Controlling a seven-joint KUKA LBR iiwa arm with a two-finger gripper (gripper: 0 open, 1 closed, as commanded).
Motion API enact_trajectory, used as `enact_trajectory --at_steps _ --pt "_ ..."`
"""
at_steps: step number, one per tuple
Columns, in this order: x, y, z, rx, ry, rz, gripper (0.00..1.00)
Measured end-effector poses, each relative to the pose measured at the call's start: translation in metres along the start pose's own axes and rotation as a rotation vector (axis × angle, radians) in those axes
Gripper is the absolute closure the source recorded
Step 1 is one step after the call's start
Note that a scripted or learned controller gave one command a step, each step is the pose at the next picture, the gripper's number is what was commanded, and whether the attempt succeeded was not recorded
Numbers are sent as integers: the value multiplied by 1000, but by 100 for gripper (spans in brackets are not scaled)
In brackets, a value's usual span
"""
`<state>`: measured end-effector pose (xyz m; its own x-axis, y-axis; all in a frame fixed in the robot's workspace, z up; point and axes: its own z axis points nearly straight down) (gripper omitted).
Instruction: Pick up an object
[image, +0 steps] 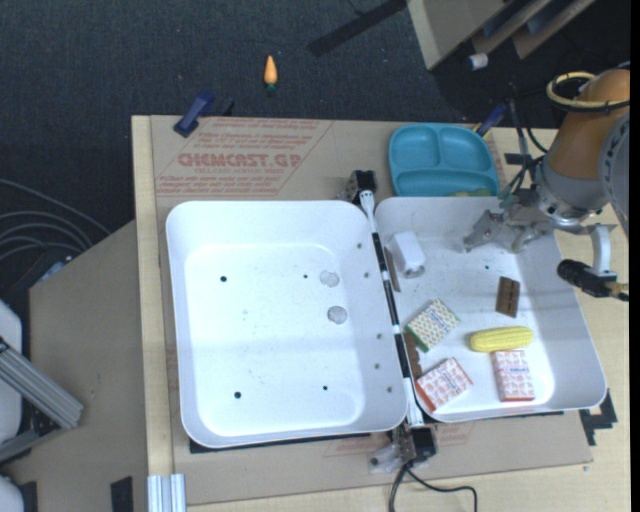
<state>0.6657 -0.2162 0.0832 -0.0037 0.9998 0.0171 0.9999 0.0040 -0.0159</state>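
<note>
While the tool (497, 229) hangs low over the far end of the right bin (575, 345) with spread fingers holding nothing, the brown block (508, 296) lies just below it, likely the closest thing to grab

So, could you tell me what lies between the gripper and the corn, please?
In the camera view, the brown block lies between the gripper and the corn.
</note>
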Motion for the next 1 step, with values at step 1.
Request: enact_trajectory --at_steps 1 --pt "0 0 0 0 0 0 0"
